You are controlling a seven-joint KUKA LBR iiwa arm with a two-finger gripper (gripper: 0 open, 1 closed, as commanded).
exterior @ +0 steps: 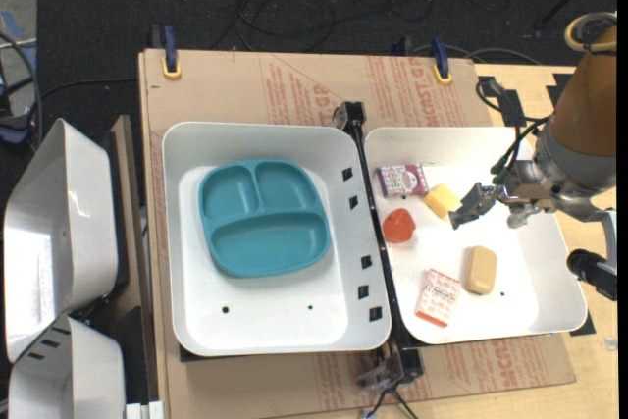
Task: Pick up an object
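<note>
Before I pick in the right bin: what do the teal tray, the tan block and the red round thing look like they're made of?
Teal tray: likely moulded plastic, smooth with a soft sheen and raised dividers forming three compartments.
Tan block: matte, rounded edges; could be soap, foam or wood, the look leaves it open.
Red round thing: smooth, slightly glossy; probably plastic or rubber, perhaps toy fruit.

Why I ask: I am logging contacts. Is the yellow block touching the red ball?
Apart. The camera view shows the yellow block and the red ball with a strip of bare white bin floor between them.
</note>
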